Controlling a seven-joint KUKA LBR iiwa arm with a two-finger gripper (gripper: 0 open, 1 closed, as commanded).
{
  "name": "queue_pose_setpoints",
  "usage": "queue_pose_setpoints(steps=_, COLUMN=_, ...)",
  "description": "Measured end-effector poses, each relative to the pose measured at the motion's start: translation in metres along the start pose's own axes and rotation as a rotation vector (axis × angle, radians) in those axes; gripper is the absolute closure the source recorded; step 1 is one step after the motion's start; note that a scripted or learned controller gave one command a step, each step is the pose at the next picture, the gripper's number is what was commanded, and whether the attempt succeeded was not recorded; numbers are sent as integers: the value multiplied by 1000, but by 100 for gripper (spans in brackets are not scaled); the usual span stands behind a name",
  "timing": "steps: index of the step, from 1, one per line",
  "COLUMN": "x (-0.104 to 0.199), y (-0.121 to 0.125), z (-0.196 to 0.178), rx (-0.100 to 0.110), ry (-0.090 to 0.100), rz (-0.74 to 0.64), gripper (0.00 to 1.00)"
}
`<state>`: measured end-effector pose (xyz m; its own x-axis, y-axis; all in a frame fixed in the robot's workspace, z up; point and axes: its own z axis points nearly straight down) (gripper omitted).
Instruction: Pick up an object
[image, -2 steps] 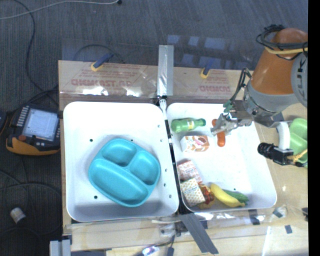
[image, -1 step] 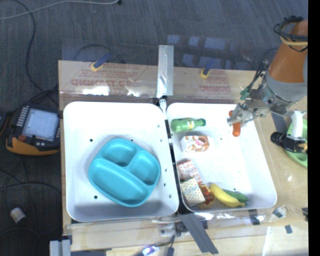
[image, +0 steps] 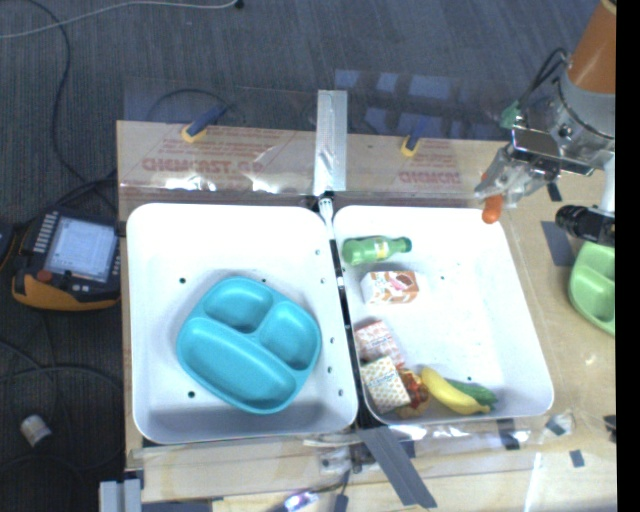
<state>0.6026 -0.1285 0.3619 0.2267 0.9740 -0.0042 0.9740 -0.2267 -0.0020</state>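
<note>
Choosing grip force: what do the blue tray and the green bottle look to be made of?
Blue tray: likely moulded plastic, smooth and slightly glossy, with soft highlights on its divider ridges. Green bottle: probably plastic, shiny, with a yellowish cap; too small to tell for sure.

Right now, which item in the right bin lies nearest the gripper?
The green bottle, lying on its side at the bin's far end; the other items sit farther from the gripper.

Arm (image: 590, 70): enters at upper right. Orange band (image: 608, 40) at top corner, smooth, rounded. Below band, pale grey-white wrist section, cylindrical. Black cables loop off wrist's left side. Gripper (image: 505, 190): metallic silver-grey block, boxy, with small green spot on upper left corner. Lower parts pale grey, angular; small orange piece at lowest tip. Finer detail, screws, markings too blurred to read.
</note>
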Motion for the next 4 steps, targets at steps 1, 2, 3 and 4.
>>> queue_pose_setpoints(steps=1, x=8, y=11, z=-36, rx=-1, ry=-1, rz=-180, gripper=0)
queue_pose_setpoints(steps=2, x=45, y=20, z=117, rx=-1, ry=4, rz=-618, gripper=0)
queue_pose_setpoints(steps=3, x=63, y=13, z=18, rx=-5, ry=5, rz=-713, gripper=0)
queue_pose_setpoints(steps=4, x=25, y=13, z=162, rx=-1, ry=2, rz=-726, gripper=0)
